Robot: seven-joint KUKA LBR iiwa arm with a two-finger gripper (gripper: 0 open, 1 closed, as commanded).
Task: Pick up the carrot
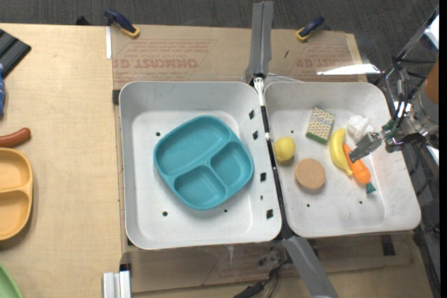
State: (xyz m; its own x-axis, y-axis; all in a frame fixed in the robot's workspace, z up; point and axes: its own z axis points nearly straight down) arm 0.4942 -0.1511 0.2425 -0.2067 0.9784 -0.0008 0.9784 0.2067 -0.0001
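The carrot [360, 172] is small and orange with a green leafy end, and lies near the right side of the right bin [342, 220]. It rests just right of a yellow banana [339, 150]. My gripper [365, 146] reaches in from the right and hangs over the carrot's upper end, close to the banana's tip. Whether it touches the carrot is hidden by the slant of the view.
Also in the right bin are a yellow lemon [283, 149], a round tan biscuit [310, 174], a speckled green-yellow block [320, 125] and a white lump [357, 125]. The left bin [140, 150] holds a teal divided plate [202, 162]. An orange dish [14, 195] sits far left.
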